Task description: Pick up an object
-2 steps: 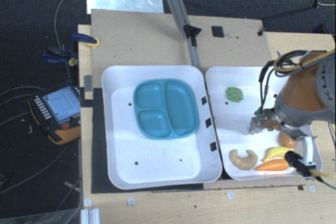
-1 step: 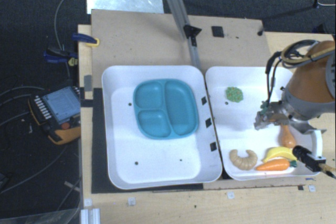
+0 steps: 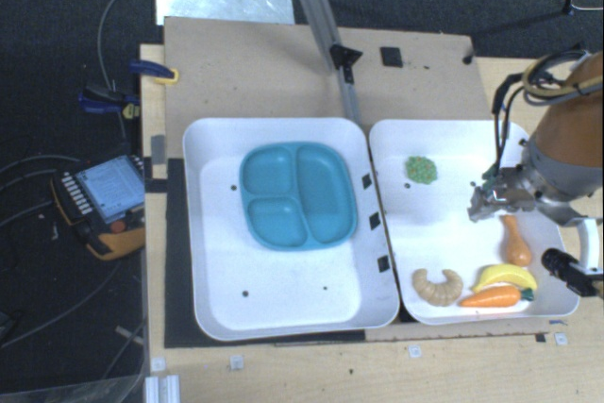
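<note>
Dark carpet surrounds a tan bench (image 3: 283,61) that carries two white bins side by side. At nine o'clock, the left bin (image 3: 217,288) holds a blue divided plate (image 3: 297,195). At three o'clock, the right bin (image 3: 444,146) holds a green broccoli piece (image 3: 421,170) toward its twelve o'clock side. A croissant (image 3: 438,286), a carrot (image 3: 491,298) and a banana (image 3: 506,277) lie along its six o'clock edge. An orange gourd-shaped toy (image 3: 515,242), perhaps a squash, lies above the banana. The gripper (image 3: 487,203) hangs low just beside that toy's top end; whether it is open or closed cannot be told.
</note>
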Available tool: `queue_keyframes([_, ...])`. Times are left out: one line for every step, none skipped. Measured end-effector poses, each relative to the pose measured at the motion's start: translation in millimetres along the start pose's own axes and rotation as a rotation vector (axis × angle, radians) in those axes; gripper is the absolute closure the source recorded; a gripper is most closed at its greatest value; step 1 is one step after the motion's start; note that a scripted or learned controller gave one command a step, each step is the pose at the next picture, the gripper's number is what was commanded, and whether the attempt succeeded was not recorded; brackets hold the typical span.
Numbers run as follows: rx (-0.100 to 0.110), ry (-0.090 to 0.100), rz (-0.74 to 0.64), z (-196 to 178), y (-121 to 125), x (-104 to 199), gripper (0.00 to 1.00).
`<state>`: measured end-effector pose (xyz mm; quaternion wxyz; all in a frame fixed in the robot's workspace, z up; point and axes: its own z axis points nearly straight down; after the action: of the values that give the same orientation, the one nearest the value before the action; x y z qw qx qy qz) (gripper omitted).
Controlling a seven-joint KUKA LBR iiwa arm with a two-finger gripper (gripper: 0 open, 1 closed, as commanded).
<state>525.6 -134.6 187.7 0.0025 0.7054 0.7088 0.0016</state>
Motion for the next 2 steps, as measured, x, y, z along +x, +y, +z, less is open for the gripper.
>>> queue_keyframes([-0.002,-0.001,-0.001,-60,10,-1,1.00])
queue_keyframes([0.002,0.003,-0.007,-67,17,52,1.00])
